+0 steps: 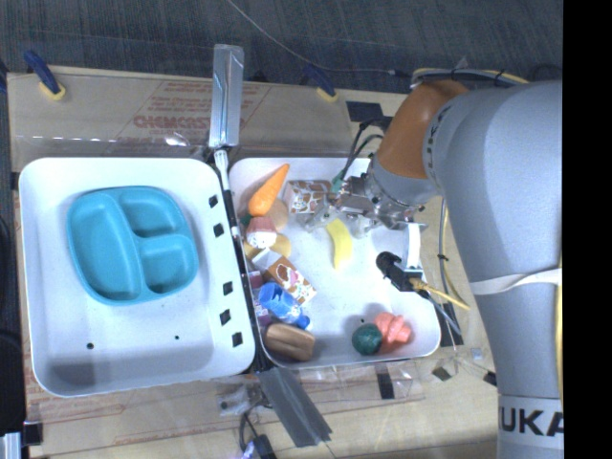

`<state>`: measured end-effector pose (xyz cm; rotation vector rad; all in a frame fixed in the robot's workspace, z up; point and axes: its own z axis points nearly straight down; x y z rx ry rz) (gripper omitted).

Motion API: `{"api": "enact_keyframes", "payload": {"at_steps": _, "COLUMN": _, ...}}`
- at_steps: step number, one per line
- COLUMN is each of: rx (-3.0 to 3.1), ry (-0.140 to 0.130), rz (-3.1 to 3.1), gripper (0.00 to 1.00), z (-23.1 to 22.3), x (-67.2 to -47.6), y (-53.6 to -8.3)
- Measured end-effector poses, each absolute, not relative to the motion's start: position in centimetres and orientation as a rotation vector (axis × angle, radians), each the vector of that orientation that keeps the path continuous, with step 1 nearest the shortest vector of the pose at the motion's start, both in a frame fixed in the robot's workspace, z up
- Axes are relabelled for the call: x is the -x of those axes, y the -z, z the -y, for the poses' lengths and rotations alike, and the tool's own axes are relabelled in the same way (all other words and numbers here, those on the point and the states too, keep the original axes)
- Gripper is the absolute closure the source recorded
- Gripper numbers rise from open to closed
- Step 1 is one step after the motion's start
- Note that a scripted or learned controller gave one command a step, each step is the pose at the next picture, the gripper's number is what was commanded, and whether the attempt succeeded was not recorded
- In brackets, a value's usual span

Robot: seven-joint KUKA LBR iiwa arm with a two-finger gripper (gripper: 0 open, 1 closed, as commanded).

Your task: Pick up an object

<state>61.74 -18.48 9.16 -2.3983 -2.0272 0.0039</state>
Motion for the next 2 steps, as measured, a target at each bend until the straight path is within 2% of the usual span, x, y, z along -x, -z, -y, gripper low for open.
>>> {"api": "enact_keyframes", "payload": {"at_steps": 1, "rx": 2.392, "ry": -0.004, "rz": 2.031, "gripper": 1.0, "z": 18.3, "x": -61.8, "y": -10.2}}
{"api": "enact_keyframes", "payload": {"at_steps": 2, "rx": 2.32, "ry": 0.008, "rz": 2.126, "gripper": 1.0, "z": 15.0, "x": -61.3, "y": -20.0}}
